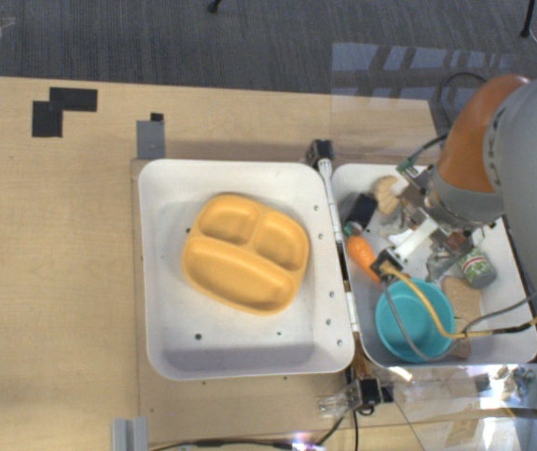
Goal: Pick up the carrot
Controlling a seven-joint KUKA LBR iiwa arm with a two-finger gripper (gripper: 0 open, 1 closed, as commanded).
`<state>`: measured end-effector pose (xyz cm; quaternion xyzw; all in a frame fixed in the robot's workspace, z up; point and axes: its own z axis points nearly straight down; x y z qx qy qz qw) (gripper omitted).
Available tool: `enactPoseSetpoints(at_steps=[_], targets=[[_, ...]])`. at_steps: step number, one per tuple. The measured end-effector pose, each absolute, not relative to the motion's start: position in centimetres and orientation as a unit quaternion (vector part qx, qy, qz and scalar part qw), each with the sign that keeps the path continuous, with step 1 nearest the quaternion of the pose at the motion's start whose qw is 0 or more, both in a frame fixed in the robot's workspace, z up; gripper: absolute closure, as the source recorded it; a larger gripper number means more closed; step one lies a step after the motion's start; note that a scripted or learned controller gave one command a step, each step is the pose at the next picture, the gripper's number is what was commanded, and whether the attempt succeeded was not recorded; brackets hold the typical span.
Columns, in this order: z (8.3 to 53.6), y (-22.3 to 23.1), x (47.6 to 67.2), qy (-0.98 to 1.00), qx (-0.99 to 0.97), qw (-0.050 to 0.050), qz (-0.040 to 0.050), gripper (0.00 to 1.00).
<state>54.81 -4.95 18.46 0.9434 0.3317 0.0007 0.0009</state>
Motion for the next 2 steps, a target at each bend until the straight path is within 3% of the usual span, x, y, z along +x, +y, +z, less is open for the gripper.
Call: enactPoseSetpoints(at_steps=[1,2], targets=[[18.4,-1.5,50.6,0.256,0.967,-0.002,-0.0003,0.0],[18.4,1.7,52.4,0.108,0.994,-0.002,0.0001,0.0]])
